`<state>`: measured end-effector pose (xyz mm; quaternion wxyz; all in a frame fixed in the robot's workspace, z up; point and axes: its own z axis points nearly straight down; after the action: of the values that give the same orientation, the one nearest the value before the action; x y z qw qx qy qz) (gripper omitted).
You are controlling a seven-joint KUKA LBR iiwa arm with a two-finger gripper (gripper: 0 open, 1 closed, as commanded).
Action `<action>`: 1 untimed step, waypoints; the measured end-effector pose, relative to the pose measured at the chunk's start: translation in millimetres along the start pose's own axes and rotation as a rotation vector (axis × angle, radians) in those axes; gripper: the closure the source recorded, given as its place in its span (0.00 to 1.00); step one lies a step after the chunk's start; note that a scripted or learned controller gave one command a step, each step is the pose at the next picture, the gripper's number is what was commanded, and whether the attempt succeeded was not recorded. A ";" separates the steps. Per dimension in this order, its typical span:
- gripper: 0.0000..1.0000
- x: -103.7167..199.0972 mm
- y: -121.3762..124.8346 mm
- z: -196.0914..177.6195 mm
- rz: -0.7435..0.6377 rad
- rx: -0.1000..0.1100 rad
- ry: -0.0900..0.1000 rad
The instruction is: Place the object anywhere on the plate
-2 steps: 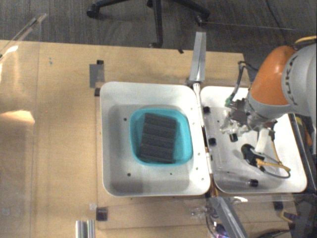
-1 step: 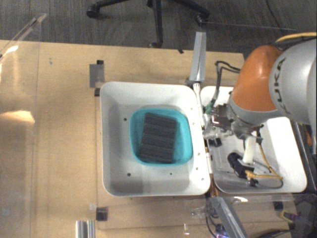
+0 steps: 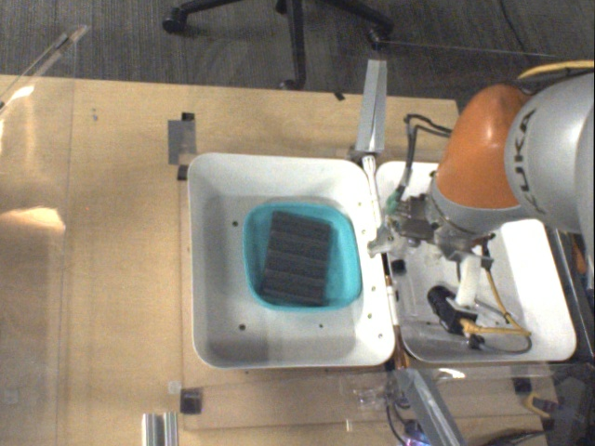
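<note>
A dark grey ribbed block (image 3: pixel 297 256) lies on a turquoise plate (image 3: pixel 347 277) (both inside a white bin (image 3: pixel 218 333)) at frame centre; the surface (image 3: pixel 93 295) is tan wood.

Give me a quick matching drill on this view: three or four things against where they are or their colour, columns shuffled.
Things:
1. dark ribbed block
2. teal plate
3. arm's band
4. office chair base

Places or colours:
a. orange
b. on the floor beyond the bench
c. lying on the plate
d. inside the left bin

Pairs: 1-c, 2-d, 3-a, 4-b
</note>
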<state>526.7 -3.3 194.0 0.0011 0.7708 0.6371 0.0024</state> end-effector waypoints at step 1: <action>0.00 5.3 19.7 9.7 0.018 0.001 -0.001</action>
<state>547.1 -1.9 184.4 0.0009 0.7765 0.6301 0.0019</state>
